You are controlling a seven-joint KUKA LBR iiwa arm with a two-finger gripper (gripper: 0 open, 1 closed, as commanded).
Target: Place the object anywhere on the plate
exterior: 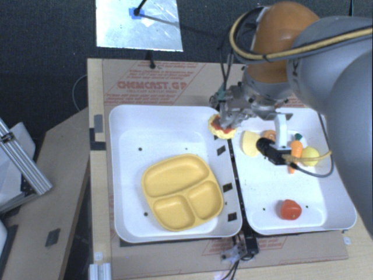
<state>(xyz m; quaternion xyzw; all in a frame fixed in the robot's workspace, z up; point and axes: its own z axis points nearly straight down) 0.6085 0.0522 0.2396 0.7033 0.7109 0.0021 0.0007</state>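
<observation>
The small red-and-yellow object [224,130] sits directly under the tip of the claw [228,116], touching it or nearly so, right above the ridge where the 2 bins meet. From this slanted view I cannot tell how far the claw is open, nor whether it truly grips the object or only presses against it (the wrist hardware crowds that spot). My reading is that the object is in transit. It is poised at the border because it is leaving the right bin [262,197] for the left bin [125,156].

The yellow plate [182,191], with its 3 compartments, lies well apart from the claw, nearer the camera and to the view's left of it. It sits slightly askew on the left bin's floor and carries nothing. Since any compartment will do, the next move probably needs only a diagonal carry and a gentle release.

On the claw's other side, to the view's right, lie a pale yellow piece [249,143], an orange carrot [296,149] and a yellow lemon-like toy [310,155]. A red piece [290,209] sits farther toward the camera. All rest loose on the right bin's floor, likely as spare picks. Both bins sit on a printed cardboard sheet [157,80] covering the tabletop.
</observation>
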